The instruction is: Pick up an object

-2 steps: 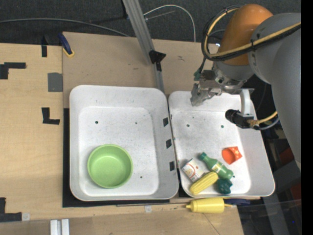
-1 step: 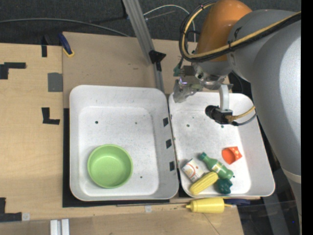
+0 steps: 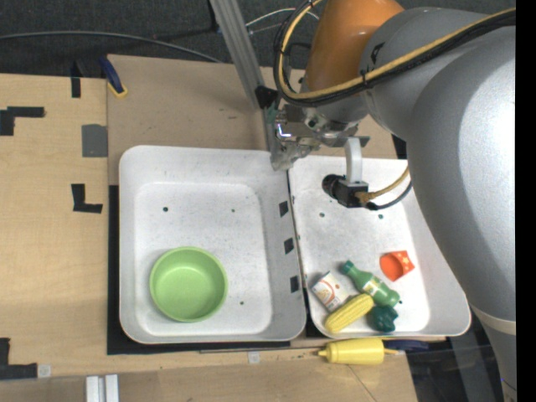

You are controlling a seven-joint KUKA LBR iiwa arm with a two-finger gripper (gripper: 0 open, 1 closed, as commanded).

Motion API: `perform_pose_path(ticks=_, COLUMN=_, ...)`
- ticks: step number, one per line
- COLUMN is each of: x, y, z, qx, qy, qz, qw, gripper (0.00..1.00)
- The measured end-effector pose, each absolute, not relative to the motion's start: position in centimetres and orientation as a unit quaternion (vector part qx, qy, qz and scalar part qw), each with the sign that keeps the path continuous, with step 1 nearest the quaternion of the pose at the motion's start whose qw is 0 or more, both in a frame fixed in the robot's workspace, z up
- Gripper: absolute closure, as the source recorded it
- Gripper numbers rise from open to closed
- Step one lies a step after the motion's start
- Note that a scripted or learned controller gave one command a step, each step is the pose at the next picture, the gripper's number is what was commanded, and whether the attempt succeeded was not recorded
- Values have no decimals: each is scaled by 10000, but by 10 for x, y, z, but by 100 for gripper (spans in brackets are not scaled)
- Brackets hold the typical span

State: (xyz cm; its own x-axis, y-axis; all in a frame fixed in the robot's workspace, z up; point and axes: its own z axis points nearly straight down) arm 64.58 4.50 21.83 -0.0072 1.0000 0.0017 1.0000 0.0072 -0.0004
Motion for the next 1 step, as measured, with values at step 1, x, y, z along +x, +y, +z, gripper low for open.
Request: perform_pose_path(ticks=1, x=643, y=101, z=211, qx=-7046, qy=-7096, qz=4, qw=11, gripper=100)
